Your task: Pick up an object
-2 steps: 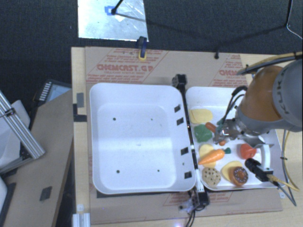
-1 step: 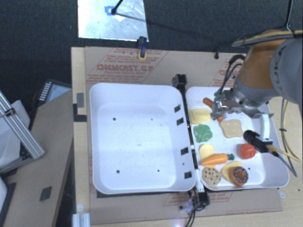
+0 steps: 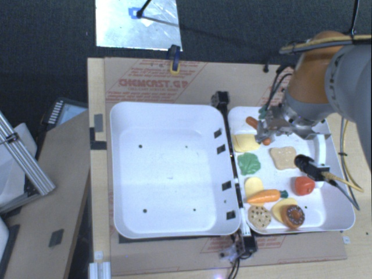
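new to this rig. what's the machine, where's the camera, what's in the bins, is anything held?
One fixed camera looks down at a slant on a bench with two shallow white bins. The grey arm with an orange band reaches in from the right; its pincer hangs over the right bin, too small and blurred to judge a grip. That bin holds toy food: a yellow cheese slice, green leafy piece, toast slice, red tomato, orange carrot, chocolate-chip cookie and a sprinkled doughnut. The left bin is beside it.
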{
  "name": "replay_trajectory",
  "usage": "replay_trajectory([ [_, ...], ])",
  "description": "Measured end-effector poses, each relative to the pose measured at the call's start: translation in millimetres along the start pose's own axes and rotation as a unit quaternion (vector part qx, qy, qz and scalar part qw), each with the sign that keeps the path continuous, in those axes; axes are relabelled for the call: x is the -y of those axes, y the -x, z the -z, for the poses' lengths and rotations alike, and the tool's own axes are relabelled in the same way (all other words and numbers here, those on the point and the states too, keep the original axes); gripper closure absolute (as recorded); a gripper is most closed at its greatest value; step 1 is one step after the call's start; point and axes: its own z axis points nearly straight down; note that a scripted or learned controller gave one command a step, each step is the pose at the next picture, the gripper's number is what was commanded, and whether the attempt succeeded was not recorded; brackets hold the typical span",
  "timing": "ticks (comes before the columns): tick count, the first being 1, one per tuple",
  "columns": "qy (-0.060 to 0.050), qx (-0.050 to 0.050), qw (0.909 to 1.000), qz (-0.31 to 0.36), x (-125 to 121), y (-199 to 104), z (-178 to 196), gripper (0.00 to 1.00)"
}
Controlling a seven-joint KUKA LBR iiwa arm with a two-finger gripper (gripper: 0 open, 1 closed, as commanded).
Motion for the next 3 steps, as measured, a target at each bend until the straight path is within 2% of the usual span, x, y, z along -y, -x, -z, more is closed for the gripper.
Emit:
replay_trajectory([
  [1,-0.002,0.0,1.0,0.0,5,-5,0,1.0],
  [2,0.006,-0.001,1.0,0.003,-34,-55,102,1.0],
  [3,-0.002,-0.002,1.0,0.004,-13,-137,73,1.0],
])
